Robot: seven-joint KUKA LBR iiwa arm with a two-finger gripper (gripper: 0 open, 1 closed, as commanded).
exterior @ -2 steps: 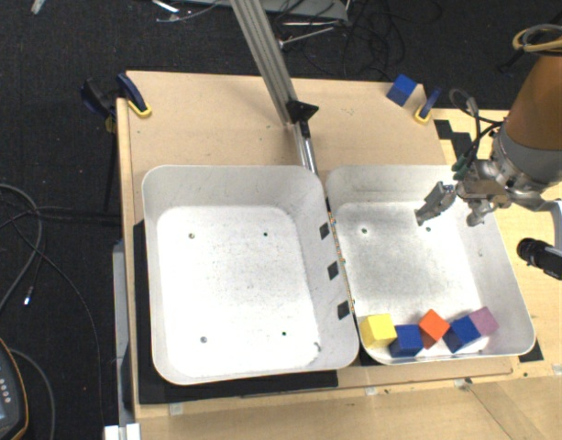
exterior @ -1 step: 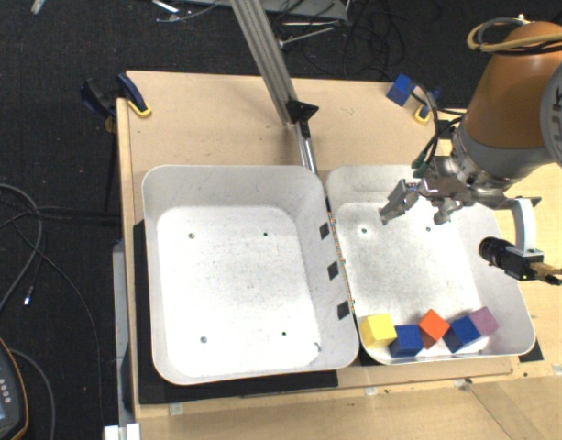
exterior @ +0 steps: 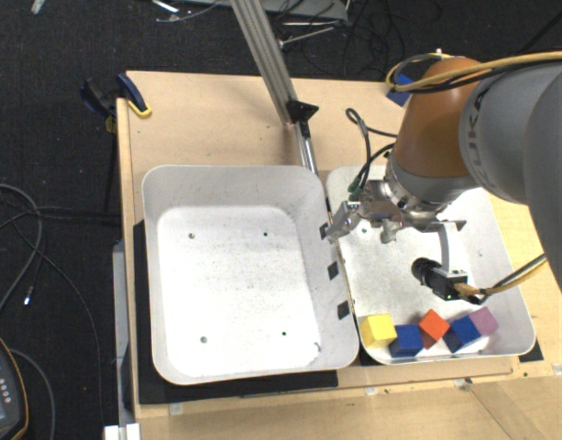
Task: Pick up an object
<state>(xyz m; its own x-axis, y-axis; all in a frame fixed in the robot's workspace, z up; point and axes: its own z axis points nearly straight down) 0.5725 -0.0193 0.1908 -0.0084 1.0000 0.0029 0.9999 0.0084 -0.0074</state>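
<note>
Several small blocks lie along the near wall of the right bin (exterior: 501, 246): a yellow block (exterior: 379, 328), a blue block (exterior: 407, 340), an orange block (exterior: 434, 324), a dark blue block (exterior: 463, 334) and a purple block (exterior: 484, 319). They touch one another in a row. My gripper (exterior: 365, 225) hangs below the orange wrist band over the far left part of the right bin, close to the wall it shares with the left bin. It is well behind the blocks and apart from them. The arm's body hides the far part of this bin.
The left bin (exterior: 225, 273) stands beside the right one, walls touching. A slanted metal pole (exterior: 267, 49) crosses the far bench. A black cable fitting (exterior: 436, 278) hangs off the wrist over the right bin's middle. A blue-and-yellow clamp (exterior: 129, 94) grips the bench's far left corner.
</note>
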